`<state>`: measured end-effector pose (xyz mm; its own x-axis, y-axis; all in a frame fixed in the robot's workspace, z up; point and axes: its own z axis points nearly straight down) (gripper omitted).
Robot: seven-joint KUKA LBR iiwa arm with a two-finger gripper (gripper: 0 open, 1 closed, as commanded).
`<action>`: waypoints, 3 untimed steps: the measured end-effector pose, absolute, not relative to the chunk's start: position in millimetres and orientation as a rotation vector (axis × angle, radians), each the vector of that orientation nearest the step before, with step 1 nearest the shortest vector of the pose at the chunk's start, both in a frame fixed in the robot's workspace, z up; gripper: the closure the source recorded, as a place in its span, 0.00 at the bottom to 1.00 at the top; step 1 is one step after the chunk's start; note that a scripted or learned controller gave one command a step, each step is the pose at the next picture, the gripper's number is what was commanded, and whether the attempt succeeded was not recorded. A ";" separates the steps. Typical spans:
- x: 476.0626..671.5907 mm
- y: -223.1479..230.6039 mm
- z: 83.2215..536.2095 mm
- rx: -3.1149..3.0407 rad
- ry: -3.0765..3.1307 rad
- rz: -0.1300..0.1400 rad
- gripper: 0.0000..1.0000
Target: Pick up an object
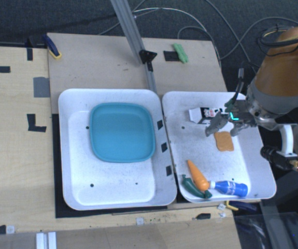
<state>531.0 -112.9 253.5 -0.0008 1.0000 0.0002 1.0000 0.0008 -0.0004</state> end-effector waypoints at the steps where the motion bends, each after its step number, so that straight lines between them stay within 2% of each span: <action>1: 530.9 -112.9 253.5 -2.220 -2.222 0.000 0.00; 3: 529.2 -99.3 157.1 -2.217 -2.220 0.005 0.00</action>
